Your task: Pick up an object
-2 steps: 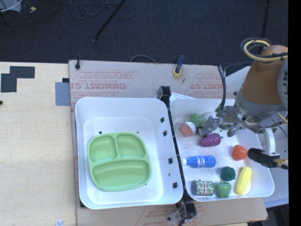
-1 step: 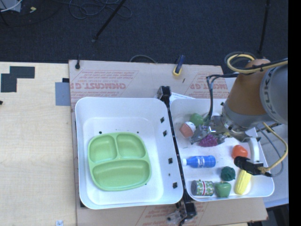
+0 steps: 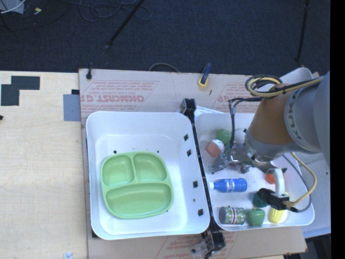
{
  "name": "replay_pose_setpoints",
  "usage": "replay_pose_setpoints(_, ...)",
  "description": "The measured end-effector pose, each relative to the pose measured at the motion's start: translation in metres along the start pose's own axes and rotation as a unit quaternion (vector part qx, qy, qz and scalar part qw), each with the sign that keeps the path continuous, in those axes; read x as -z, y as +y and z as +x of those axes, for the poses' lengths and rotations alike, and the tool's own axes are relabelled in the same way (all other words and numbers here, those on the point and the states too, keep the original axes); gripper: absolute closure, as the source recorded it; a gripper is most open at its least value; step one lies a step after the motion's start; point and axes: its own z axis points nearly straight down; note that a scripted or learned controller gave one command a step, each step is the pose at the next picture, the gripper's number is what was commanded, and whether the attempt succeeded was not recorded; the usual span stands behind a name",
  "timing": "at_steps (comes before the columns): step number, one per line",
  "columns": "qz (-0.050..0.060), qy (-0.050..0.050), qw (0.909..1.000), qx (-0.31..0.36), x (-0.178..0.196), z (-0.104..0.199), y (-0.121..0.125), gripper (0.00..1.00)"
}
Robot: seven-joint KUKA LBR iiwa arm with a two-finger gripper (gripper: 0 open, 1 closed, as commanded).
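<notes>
- Camera view, nearest row of the right bin point(image 3: 254, 184): small jar point(image 3: 233, 215) with a dark lid, on its side along the near wall. Touching its right end, green rounded thing point(image 3: 256, 216). Farther right, by the near right corner, yellow thing point(image 3: 277, 216).
- Just beyond the green rounded thing: dark teal thing point(image 3: 261, 199), partly hidden.
- A little farther, in the left part of the same bin: blue bottle point(image 3: 229, 185), on its side, white at its left end, apart from the jar.
- Right of the bottle: small orange-red thing point(image 3: 269, 176), mostly hidden by the wrist.
- About level with these, in the left bin point(image 3: 140, 134): light green divided plate point(image 3: 137, 183), three compartments, flat on the bin floor, toward the near left.
- Beyond the bottle, low over the right bin: jaws, pointing left, between the bottle and the red-and-white thing point(image 3: 215, 147). Open or closed, cannot tell.
- Red-and-white thing close to the wall shared with the left bin. Just beyond it, green thing point(image 3: 224, 136).
- Right of those, over the far right of the bin: arm point(image 3: 275, 123), orange band above the wrist.
- At the far end, where the bins meet: black clip point(image 3: 187, 106).
- Under both bins: cardboard sheet point(image 3: 124, 93) on the pale wooden tabletop point(image 3: 38, 171). On the sheet's far edge, blue-and-yellow clamp point(image 3: 204, 77).
</notes>
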Motion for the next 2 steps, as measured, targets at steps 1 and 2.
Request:
replay_pose_setpoints(1, -0.001, 0.000, 1.0000, -0.003, 0.013, -0.002, 0.001, 1.00)
replay_pose_setpoints(2, -0.005, -0.001, 1.0000, 0.000, 0.070, -0.007, 0.009, 1.00)
